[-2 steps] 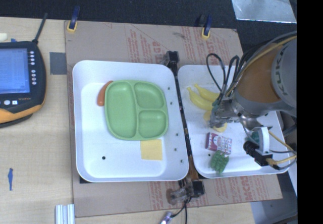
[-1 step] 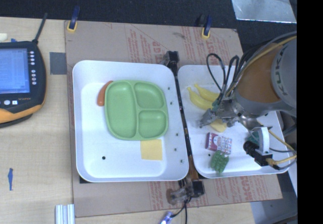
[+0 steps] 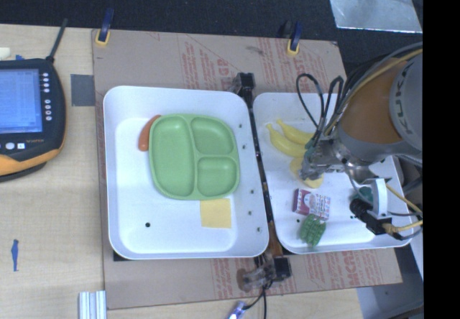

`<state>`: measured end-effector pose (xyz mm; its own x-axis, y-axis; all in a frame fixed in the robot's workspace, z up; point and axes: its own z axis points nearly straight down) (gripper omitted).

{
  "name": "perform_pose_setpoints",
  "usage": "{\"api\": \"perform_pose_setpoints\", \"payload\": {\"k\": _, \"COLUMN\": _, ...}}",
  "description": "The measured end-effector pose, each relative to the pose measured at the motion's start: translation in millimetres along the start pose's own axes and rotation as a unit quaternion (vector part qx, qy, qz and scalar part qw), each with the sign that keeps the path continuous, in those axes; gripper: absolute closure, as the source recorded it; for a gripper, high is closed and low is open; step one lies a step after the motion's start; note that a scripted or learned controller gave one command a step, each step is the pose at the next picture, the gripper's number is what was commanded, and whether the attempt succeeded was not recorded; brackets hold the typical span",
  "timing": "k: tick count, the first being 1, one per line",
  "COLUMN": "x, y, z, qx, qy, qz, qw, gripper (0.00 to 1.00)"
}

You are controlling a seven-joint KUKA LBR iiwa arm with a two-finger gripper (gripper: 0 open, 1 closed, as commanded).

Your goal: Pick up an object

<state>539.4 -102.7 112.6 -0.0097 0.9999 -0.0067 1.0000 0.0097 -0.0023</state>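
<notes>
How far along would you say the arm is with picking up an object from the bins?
Early on. Done: the gripper is down inside the right bin, by the yellow bananas. In hand: nothing visibly held; the gripper sits low over a yellow piece. Left: securing a grasp and lifting. The red packet, green toy, green divided plate and yellow square lie untouched.

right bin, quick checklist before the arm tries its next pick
1. Gripper is over the right bin: ok.
2. Bananas lie right beside the gripper, close enough to try: ok.
3. Something held between the fingers: cannot tell, the wrist hides them.
4. Red-and-white packet and green item lie apart from the gripper, uncovered: ok.
5. Cables loop over the bin's upper part, near the bananas: not ok.
6. Green divided plate and yellow square sit in the left bin, out of the way: ok.
</notes>
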Motion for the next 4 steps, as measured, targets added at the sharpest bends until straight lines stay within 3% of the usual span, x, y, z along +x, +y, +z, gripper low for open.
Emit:
{"api": "perform_pose_setpoints", "payload": {"k": 1, "x": 0, "y": 0, "z": 0, "qx": 0.000, "qy": 0.000, "qz": 0.000, "qw": 1.0000, "gripper": 0.00}}
{"api": "perform_pose_setpoints", "payload": {"k": 2, "x": -57, "y": 40, "z": -62, "qx": -0.001, "qy": 0.003, "qz": 0.004, "qw": 1.0000, "gripper": 0.00}}
{"api": "perform_pose_setpoints", "payload": {"k": 3, "x": 5, "y": 39, "z": 22, "qx": 0.002, "qy": 0.003, "qz": 0.002, "qw": 1.0000, "gripper": 0.00}}
{"api": "perform_pose_setpoints", "payload": {"k": 4, "x": -1, "y": -24, "z": 14, "qx": 0.001, "qy": 0.003, "qz": 0.002, "qw": 1.0000, "gripper": 0.00}}
